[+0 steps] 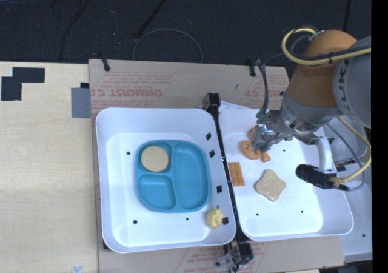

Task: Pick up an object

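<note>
We look down on two shallow white bins set side by side on the tabletop [48, 162]. The left bin [115, 138] holds a blue divided tray [185, 175], and a round tan cookie [154, 158] lies in the tray's upper left compartment. A small pale yellow lump [214, 217] rests on the bin floor just beside the tray's lower right corner, close to the divider between the bins.

The right bin [303, 217] carries three things. An orange, curled piece [248, 151] lies in its upper left part. A small flat orange-brown block [236, 175] sits below and to the left of it, near the divider. A pale beige piece shaped like a slice of bread [270, 185] lies below the orange piece, apart from both others.

The grey arm [354, 93], with its orange band [321, 59], comes in from the right, and its gripper [262, 139] is low over the upper part of the right bin, right at the orange curled piece. The metal tip appears to touch or overlap the right side of that piece. We cannot tell how the fingers stand, since the wrist and the dark hardware hide them from above, and we see nothing clearly caught between them. The orange piece appears to lie on the bin floor. A black cylindrical part [312, 175] with cables juts out below the wrist over the bin's right side.
</note>
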`<state>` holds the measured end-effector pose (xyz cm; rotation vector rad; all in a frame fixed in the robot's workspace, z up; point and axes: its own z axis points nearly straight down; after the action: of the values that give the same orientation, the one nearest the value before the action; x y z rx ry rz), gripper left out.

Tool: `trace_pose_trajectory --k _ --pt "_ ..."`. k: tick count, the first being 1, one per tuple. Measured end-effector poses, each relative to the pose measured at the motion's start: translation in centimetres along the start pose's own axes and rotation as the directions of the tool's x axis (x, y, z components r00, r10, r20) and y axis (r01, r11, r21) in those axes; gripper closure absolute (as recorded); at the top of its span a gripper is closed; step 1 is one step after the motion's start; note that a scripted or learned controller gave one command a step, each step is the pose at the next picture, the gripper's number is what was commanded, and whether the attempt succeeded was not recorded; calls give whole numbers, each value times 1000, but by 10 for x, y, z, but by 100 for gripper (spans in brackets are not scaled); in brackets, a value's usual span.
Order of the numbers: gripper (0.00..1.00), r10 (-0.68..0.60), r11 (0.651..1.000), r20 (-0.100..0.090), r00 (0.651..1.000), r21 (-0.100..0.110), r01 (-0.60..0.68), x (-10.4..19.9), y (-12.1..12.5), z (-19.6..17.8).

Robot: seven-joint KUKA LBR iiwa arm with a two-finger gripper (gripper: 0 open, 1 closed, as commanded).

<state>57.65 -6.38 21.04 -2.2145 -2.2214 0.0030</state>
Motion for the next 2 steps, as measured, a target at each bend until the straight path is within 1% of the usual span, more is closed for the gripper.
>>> trace_pose_trajectory --k 1,2 --pt "100 -2 1000 -1 1000 -2 2 58 0 -5" --pt "100 -2 1000 -1 1000 -1 2 113 -14 -16"
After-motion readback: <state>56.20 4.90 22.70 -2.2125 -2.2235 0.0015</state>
